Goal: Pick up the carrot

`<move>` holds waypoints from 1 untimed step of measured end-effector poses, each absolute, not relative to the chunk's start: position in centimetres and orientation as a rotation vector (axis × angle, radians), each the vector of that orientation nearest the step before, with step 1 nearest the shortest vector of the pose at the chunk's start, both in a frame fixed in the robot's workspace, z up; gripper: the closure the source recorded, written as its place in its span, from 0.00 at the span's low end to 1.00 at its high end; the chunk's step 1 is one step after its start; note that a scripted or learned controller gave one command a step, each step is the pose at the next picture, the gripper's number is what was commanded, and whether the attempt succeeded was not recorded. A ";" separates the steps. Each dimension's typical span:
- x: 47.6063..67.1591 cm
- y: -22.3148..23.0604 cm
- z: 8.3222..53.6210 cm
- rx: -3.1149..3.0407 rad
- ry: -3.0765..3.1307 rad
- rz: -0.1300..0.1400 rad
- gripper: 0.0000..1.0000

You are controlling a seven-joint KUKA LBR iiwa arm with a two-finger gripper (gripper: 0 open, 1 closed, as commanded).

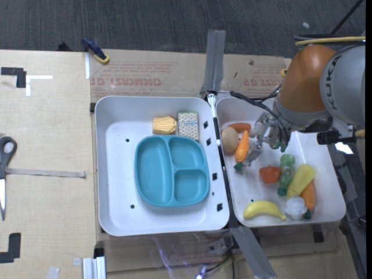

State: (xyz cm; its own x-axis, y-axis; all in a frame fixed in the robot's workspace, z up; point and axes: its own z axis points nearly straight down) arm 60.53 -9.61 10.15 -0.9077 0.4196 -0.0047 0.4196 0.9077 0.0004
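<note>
On the far left of the bench lie scissors [4, 156]. The left bin [110, 173] holds a blue tray [172, 171] with three compartments; just beyond the tray's far edge sit a yellow corn piece [164, 124] and a pale patterned packet [188, 125] side by side. In the right bin [325, 211], an egg [229, 139] lies near the left wall, with the carrot [242, 146] just to its right, tilted, green end toward the near side. The gripper [253, 153] is down beside the carrot's right side, its fingers slightly parted, and the carrot is not clearly between them. A tomato [269, 174], a green bottle [285, 173] and a yellow corn cob [300, 179] lie further right, a banana [264, 210] near the front wall.
</note>
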 end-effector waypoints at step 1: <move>61.9 -9.6 9.4 0.799 3.033 -0.001 0.00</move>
State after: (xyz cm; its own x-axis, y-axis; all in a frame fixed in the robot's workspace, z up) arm 61.91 -9.59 9.36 -0.8701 0.4929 -0.0052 0.4929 0.8701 0.0007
